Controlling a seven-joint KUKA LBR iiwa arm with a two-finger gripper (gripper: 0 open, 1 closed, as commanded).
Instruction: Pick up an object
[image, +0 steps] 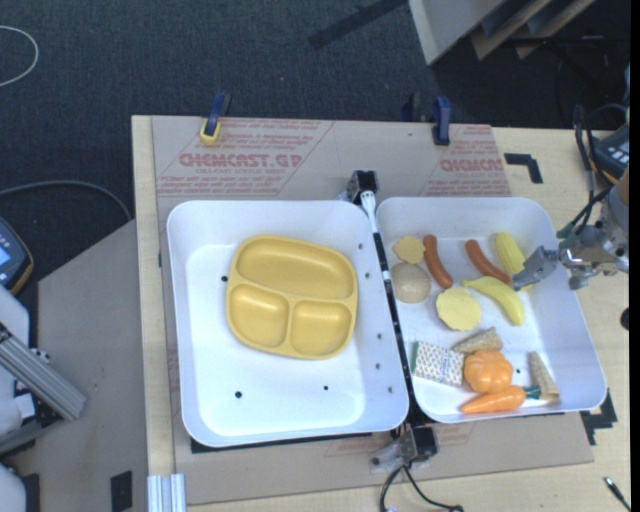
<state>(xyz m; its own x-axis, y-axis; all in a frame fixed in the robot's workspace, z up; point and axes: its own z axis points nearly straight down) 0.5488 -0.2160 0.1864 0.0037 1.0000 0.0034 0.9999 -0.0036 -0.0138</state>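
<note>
Objects for the pick all sit in the right bin (570, 330), as I see it from the overhead cam: a banana (497, 294) nr the middle, a corn cob (508, 252) just above it, two sausages (437, 260) side by side w/ a gap between, a pale round piece (409, 283) by the left wall, a yellow slice (458, 308) below that. Lower down: an orange fruit (487, 371), a carrot (492, 402) touching its underside, a patterned wafer-like packet (438, 363) to their left, and a tan stick (543, 375) to the right.

Gripper (535, 268) comes in from the right edge, low over the bin's upper right part, its tip just beside the banana and the corn. I can't tell how the jaws stand; too blurred and small here, and I see nothing between them.

Left bin (200, 300) carries a yellow three-compartment tray (291, 296), roughly centred. Both bins rest on a cardboard sheet (300, 150) held w/ clamps (211, 125) at the far edge.
</note>
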